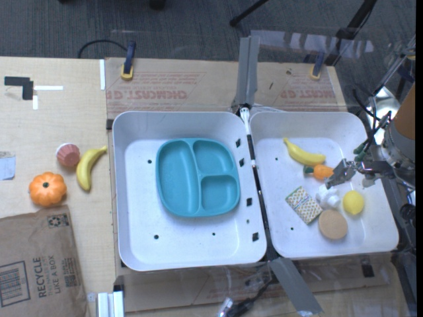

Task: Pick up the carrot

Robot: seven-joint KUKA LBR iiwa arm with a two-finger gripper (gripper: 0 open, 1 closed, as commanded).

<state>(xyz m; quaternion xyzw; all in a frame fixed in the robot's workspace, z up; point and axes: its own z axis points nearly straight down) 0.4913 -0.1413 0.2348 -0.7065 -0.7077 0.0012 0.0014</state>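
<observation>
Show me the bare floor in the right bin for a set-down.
Free: the right bin's left strip from the divider to the banana and packet, and the front-left corner. Crowded: mid-right, where carrot, lemon, round cookie and a small white item cluster by the end effector.

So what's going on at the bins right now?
The arm reaches in from the right, its gripper low over the right bin, just beside the carrot. The carrot lies on the bin floor near a banana, not visibly between the fingers. A lemon, a patterned packet and a round tan piece lie nearby. The left bin holds a teal divided plate.
</observation>
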